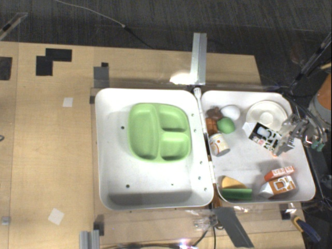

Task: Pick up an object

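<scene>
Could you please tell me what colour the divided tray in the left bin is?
The divided tray is light green, plain with no pattern, clearest in the camera view against the white left bin.

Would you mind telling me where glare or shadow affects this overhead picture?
In the camera view, glare whitens the bench behind the left bin; soft shadow darkens that bin's near edge; the hand looks small and slightly blurred.

Small black-and-white carton (263,136), tilted, right bin's far-right side.
</scene>
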`<action>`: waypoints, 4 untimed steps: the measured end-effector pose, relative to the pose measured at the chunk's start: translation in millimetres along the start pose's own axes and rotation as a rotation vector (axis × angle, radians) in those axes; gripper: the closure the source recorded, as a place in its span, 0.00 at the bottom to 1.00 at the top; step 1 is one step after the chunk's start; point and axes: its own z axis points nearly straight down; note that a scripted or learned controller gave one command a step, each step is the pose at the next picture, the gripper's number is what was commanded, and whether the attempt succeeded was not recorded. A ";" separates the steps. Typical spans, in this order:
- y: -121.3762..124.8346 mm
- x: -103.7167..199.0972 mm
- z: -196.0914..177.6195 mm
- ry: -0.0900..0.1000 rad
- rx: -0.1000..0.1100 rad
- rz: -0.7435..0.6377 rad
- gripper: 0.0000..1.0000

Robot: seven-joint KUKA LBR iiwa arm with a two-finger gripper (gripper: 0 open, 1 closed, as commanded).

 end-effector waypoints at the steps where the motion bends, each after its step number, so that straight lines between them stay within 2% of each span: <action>1: 32.0 -66.4 -42.3 -0.001 -0.001 0.084 1.00; 2: 69.5 -97.6 -11.2 0.002 -0.001 0.285 1.00; 3: 46.1 -113.5 -27.6 -0.001 0.000 -0.024 1.00; 4: 48.3 -115.7 -41.2 -0.013 -0.002 -0.026 1.00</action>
